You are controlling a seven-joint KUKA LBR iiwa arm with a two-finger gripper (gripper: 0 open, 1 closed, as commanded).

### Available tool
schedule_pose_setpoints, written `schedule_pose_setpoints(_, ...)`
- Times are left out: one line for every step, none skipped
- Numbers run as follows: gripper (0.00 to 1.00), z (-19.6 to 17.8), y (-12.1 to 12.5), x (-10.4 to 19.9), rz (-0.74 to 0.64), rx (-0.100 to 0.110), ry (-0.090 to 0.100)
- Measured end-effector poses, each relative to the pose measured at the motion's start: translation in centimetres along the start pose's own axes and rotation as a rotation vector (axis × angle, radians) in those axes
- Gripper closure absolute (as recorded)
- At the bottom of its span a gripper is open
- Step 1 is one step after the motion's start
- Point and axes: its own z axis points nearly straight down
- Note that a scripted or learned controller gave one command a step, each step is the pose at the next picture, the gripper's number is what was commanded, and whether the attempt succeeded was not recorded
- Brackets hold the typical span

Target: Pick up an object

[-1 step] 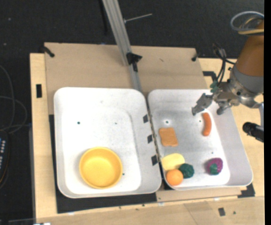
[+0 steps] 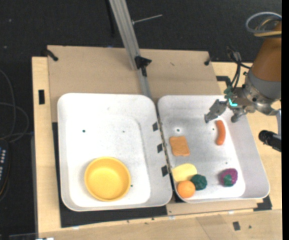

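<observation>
My gripper (image 2: 226,114) hangs open over the back of the right bin (image 2: 204,104), its two fingers spread apart with nothing between them. Just below it lies an orange-red sausage (image 2: 220,132), lengthwise front to back. A tan toast slice (image 2: 179,145) lies left of centre. At the bin's front sit a yellow piece (image 2: 184,172), an orange ball (image 2: 186,189), a dark green piece (image 2: 200,181) and a purple piece (image 2: 228,177).
The left bin (image 2: 109,114) holds a yellow bowl (image 2: 107,178) near its front. A slanted metal pole (image 2: 129,39) rises behind the bins' shared edge. Small black clips (image 2: 160,148) sit along the divider between the bins.
</observation>
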Motion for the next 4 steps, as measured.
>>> schedule_pose_setpoints(0.00, 5.0, -1.0, -0.6, 0.004, 0.006, -0.004)
schedule_pose_setpoints(0.00, 10.6, -0.7, 0.0, 0.006, 0.001, -0.003)
schedule_pose_setpoints(0.00, 14.8, -0.8, -0.2, 0.005, 0.005, -0.004)
schedule_pose_setpoints(1.00, 13.5, -0.6, -0.1, 0.009, -0.002, -0.002)
